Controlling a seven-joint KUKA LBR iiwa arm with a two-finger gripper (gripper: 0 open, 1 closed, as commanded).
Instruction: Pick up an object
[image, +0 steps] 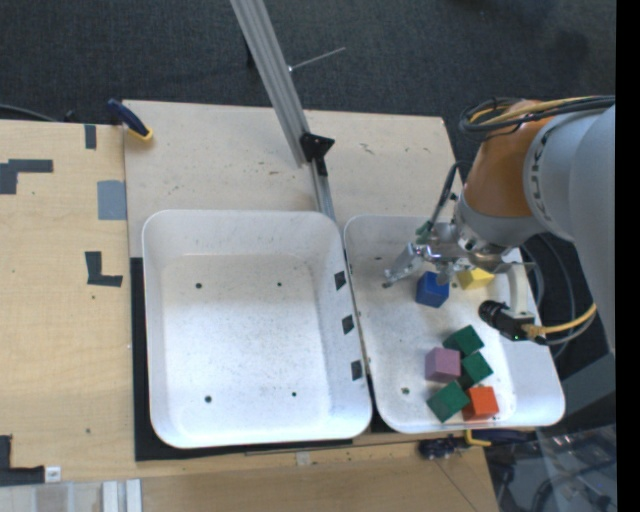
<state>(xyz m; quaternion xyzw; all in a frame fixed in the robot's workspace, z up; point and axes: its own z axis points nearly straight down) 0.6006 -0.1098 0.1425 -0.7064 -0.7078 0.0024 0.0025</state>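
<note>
My gripper hangs low over the upper part of the right bin, reaching in from the right. A blue cube lies just below and to the right of it, close to its tip. A yellow block sits to the right of the blue cube, partly under the wrist. Lower in the same bin lie a purple cube, an orange cube and three green blocks. Nothing is visibly held.
The left bin stands beside the right one, and their rims meet near the middle. A slanted metal rail runs down from the top to the bins' shared edge. Cables loop at the right bin's right side.
</note>
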